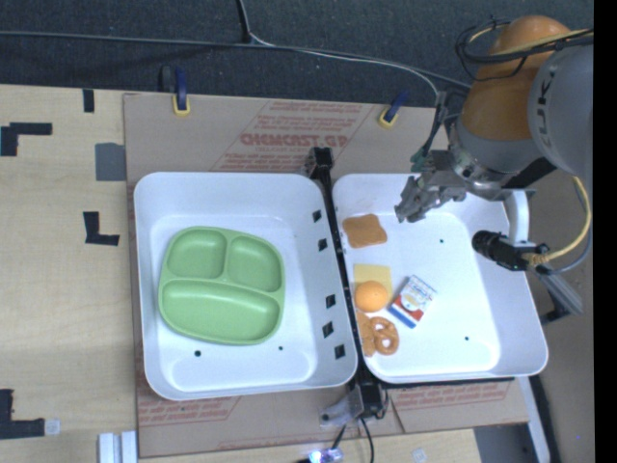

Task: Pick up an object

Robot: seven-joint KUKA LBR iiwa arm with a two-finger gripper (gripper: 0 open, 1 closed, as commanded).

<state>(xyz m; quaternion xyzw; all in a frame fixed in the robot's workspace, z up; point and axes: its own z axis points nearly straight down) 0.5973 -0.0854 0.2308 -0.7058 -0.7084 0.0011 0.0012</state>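
Two shallow white bins side by side: left bin (154, 355) bearing a green three-compartment plastic plate (222, 285). In right bin (501, 345), along its left wall: brown toast-like slab (365, 231), yellow square slice (372, 277), small orange ball (370, 298), brown pretzel (378, 336), small white-red-blue packet (414, 301). Just right of the slab, apart from it, grey two-finger gripper (413, 207); finger state unreadable, nothing visibly held.

Lying flat across a light wooden tabletop (58, 287), a big brown cardboard sheet (280, 138) with red letters. Sticking to the wood on the left, small black tape bits (96, 228). Holding the cardboard's far edge, two yellow clamps (180, 99). Spreading behind the tabletop, dark blue carpet floor (116, 17). Trailing over that floor, a thin black cable (246, 27).
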